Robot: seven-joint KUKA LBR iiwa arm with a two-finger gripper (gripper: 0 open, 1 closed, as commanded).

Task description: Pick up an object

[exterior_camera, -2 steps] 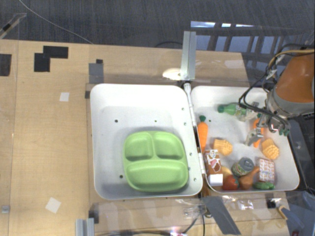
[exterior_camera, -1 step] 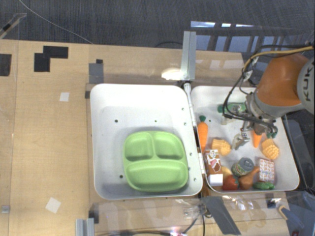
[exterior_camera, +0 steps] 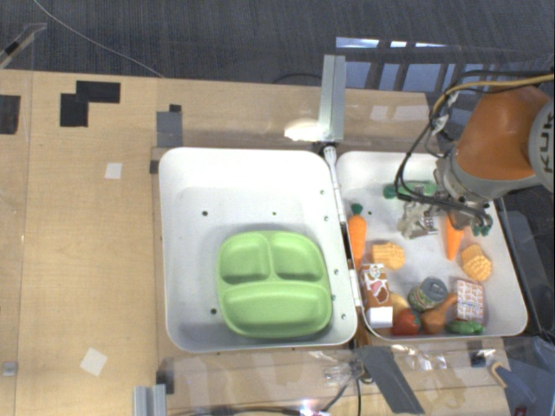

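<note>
Wooden counter [exterior_camera: 78,258] carries two white bins; the pincer [exterior_camera: 420,224] hangs inside the right bin [exterior_camera: 519,306], its grip impossible to judge.

A green plate [exterior_camera: 274,284] with three sections lies in the left bin [exterior_camera: 186,198], near its front right corner. Black squares [exterior_camera: 88,100] mark the bench [exterior_camera: 78,258] at its back left.
</note>
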